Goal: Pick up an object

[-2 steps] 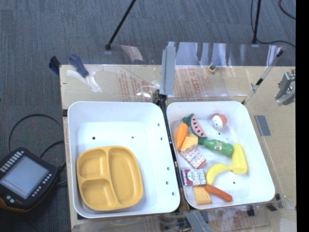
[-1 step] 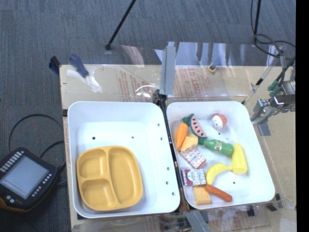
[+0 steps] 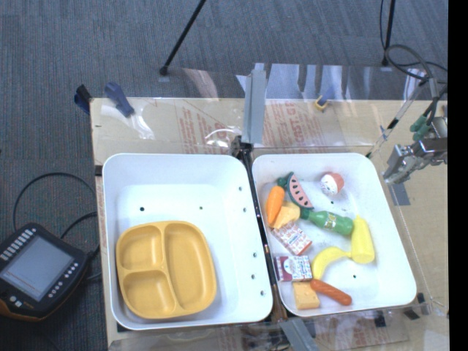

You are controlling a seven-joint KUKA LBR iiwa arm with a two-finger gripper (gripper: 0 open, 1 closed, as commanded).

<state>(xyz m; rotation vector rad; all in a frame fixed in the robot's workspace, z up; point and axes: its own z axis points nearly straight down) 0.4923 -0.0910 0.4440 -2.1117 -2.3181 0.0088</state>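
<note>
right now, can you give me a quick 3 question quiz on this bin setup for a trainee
1. True or false: the yellow divided plate lies in the same bin as the toy food.
2. Which item lies nearest the right bin's far rim? A) watermelon slice B) hot dog C) banana
3. Fill in: the end effector is at the right bin's ____ edge, outside the pile of toys.

Key: 1. False, it lies in the left bin, apart from the toys. 2. A. 3. Right.
</note>
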